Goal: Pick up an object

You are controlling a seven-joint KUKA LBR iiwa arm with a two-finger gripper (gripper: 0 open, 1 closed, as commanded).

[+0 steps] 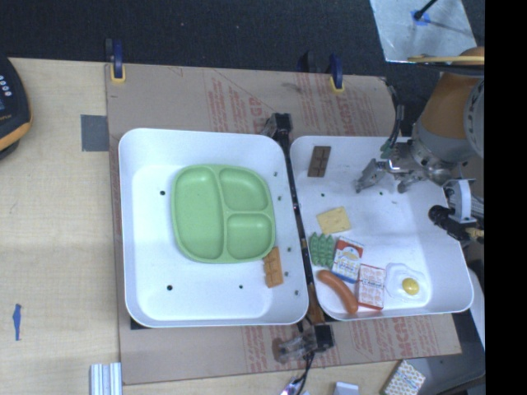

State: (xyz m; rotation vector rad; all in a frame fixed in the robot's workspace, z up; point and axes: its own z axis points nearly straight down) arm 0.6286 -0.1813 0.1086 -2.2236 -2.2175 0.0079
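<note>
- Camera view: the surface [58, 220] is pale wood-coloured board, with a brown cardboard sheet [206, 97] printed in faded red laid over its middle and held at the far edge by two blue clamps [117, 60].
- Beyond the far edge the room falls away into dark floor, where a grey square sheet [420, 19] lies at the upper right.
- A grey tape patch [94, 132] sits on the surface left of the cardboard, and part of a black and yellow device [12, 101] shows at the left edge.
- The left bin [140, 295] holds a green divided plate [222, 212] near its middle and a small brown cracker-like piece [272, 267] against its right wall.
- The right bin [449, 295] touches the left bin along a dark seam and holds the toy foods for picking.
- A brown chocolate bar [319, 160] lies near its far left corner, and a yellow cheese slice [333, 220] lies nearer the middle.
- At the near side, clustered together, are a green leafy piece [322, 248], two small red and white packets [358, 271], a red sausage [338, 290] and a fried egg [408, 285].
- The grey arm [449, 126] reaches in from the right, and its pincer [387, 171] hangs over the far part of the right bin, above bare white floor.
- Its fingers appear spread fairly wide, with nothing between them.
</note>
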